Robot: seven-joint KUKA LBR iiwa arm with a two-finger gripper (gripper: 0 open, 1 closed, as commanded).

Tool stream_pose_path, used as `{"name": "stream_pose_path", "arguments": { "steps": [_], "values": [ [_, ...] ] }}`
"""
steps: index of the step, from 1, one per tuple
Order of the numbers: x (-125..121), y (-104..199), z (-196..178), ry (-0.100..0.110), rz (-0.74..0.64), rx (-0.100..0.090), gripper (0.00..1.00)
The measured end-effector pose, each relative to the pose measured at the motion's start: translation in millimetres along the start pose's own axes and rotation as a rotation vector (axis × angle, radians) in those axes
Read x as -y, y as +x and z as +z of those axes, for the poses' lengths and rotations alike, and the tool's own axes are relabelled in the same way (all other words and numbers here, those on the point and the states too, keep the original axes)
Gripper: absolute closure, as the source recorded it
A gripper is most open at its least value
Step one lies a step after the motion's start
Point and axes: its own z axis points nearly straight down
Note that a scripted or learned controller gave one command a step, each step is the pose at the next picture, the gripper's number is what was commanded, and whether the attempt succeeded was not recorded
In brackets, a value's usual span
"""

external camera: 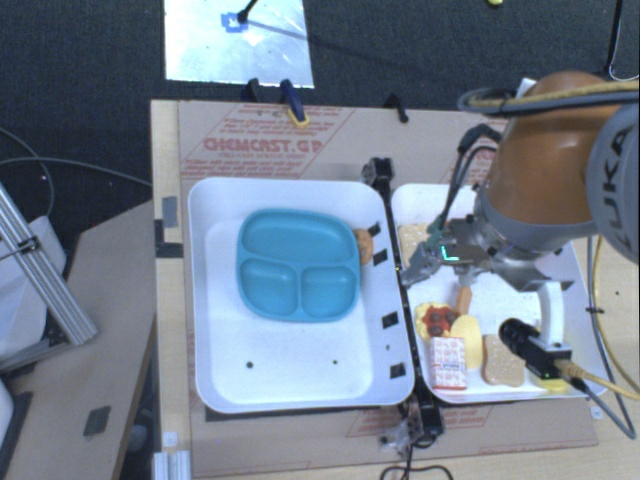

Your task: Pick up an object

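Camera view: our hand (pixel 440 258) hovers over the right bin (pixel 410 203), grip state impossible to tell. We judge the small red-and-white packet (pixel 448 362) at lower right light and flat; we would pinch its long edges.

Two white bins sat side by side on the bench. The left bin (pixel 225 368) held a blue divided plate (pixel 298 265). The arm (pixel 555 158) hung over the right bin (pixel 412 200), above toy food: a red piece (pixel 437 320), a yellow piece (pixel 466 329), a red-and-white packet (pixel 448 362) and a bread slice (pixel 503 362).
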Motion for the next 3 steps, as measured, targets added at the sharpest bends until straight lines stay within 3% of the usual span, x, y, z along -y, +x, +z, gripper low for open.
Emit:
{"name": "stream_pose_path", "arguments": {
  "steps": [1, 2, 3],
  "values": [
    [-1.3, 50.3, 15.4, 0.002, -0.006, -0.002, 0.0],
    [-94.5, 110.5, -109.9, -0.019, -0.007, -0.005, 0.0],
    [-75.5, 139.8, 15.5, 0.012, -0.005, 0.001, 0.0]
  ]
}}
